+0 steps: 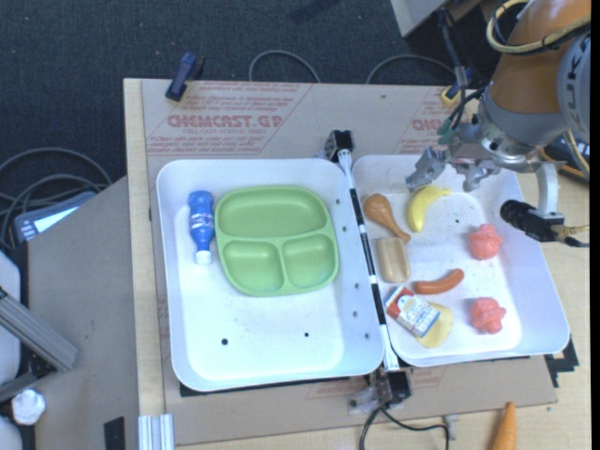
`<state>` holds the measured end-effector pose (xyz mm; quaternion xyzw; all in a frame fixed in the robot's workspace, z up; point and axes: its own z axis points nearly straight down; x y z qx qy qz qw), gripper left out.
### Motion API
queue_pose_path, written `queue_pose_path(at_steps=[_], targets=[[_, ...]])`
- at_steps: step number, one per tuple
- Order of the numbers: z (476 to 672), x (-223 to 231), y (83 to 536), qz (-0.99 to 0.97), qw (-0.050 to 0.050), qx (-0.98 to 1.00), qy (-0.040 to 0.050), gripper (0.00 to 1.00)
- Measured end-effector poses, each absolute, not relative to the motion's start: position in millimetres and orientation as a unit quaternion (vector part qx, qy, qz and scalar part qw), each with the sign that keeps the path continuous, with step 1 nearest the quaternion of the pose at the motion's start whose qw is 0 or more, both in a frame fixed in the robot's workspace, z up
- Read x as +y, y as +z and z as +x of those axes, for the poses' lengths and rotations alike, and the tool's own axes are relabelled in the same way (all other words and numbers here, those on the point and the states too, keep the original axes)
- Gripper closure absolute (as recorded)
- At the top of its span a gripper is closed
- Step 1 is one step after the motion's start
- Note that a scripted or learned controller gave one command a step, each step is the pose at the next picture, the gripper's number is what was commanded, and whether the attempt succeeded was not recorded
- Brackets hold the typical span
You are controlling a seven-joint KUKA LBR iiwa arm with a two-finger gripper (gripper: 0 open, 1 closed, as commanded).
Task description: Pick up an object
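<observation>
My gripper (448,175) hangs over the far part of the right bin (544,293), its two fingers spread open with nothing between them. Just below and slightly left of it lies a yellow banana (425,207). Also in this bin are a brown drumstick (382,214), a tan bread piece (392,259), an orange sausage (438,282), two pink lumps (485,242) (487,314), and a red-and-white carton (412,311) resting on a yellow piece (439,330).
The left bin (272,345) holds a green divided plate (277,239) and a blue bottle (201,225) along its left side. A black divider bar (361,242) runs between the bins. Cables and a black fitting (530,218) hang at the right.
</observation>
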<state>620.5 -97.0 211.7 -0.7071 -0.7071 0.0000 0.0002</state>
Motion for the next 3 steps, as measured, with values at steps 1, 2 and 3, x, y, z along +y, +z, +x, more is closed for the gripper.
queue_pose_path(at_steps=[1, 2, 3], targets=[[590.2, -103.7, 96.2, -0.708, 0.000, -0.707, 0.0003, 0.00], [644.6, -95.1, 84.5, -0.707, 0.003, -0.707, 0.0022, 0.00], [644.4, -95.4, 94.6, -0.707, 0.003, -0.707, 0.0028, 1.00]])
